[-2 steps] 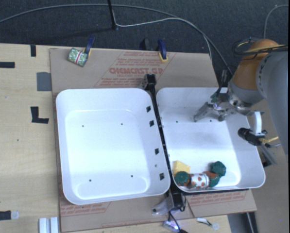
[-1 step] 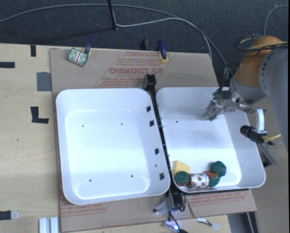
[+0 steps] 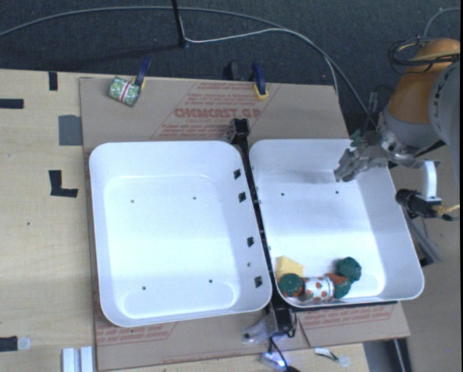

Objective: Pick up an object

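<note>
Objects for picking lie clustered in the near corner of the right bin [image 3: 371, 200], well apart from the gripper [image 3: 347, 169]. The cluster comprises a yellow wedge [image 3: 289, 267], a green round piece [image 3: 291, 284], a white can with red spots [image 3: 317, 287] lying on its side, an orange-red piece [image 3: 340, 285] and a dark green ball [image 3: 348, 269]. They sit touching or just beside one another, pressed towards the bin's front wall. The left bin [image 3: 169, 231] carries nothing for the task. The gripper hangs over the far right edge of the right bin with nothing between its fingers; how far apart they stand is too small to tell. Assessment: the pieces look like small toy items, probably light and rigid or slightly yielding, with no evident fragility. The rounded pieces would likely roll or slip under an off-centre pinch. The can offers the best hold, taken across its short width at mid-length. The dark green ball, at the cluster's outer end, has more free room around it. Crowding and the nearby wall are the main risks to a clean closure. A small green patterned item [image 3: 125, 91] lies on the worktop [image 3: 29, 200], beyond both bins.
</note>
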Available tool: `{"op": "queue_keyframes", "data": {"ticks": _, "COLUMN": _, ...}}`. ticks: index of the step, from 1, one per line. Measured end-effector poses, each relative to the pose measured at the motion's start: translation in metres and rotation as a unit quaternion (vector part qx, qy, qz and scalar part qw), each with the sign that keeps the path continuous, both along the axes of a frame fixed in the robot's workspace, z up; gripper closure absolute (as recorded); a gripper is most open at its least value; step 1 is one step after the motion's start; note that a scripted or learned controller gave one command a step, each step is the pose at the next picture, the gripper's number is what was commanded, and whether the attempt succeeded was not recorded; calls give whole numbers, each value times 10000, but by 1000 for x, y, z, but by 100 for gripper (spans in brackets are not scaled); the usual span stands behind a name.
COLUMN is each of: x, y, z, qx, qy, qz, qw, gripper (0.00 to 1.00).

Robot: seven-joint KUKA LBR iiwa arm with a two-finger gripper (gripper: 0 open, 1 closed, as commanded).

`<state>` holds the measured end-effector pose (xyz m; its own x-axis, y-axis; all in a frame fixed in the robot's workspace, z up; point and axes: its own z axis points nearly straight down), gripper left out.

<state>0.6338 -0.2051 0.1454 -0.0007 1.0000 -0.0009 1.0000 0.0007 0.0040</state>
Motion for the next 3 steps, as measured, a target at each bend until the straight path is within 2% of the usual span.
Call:
{"op": "queue_keyframes", "data": {"ticks": 1, "x": 1, "y": 1, "z": 63, "qx": -3, "qy": -7, "qz": 0, "qw": 10000, "gripper": 100}}
{"op": "queue_keyframes", "data": {"ticks": 2, "x": 2, "y": 1, "z": 66, "qx": 5, "qy": 20, "qz": -2, "qw": 10000, "gripper": 100}}
{"op": "queue_keyframes", "data": {"ticks": 3, "x": -12, "y": 54, "z": 57, "qx": 10, "qy": 24, "qz": 16, "qw": 10000, "gripper": 100}}
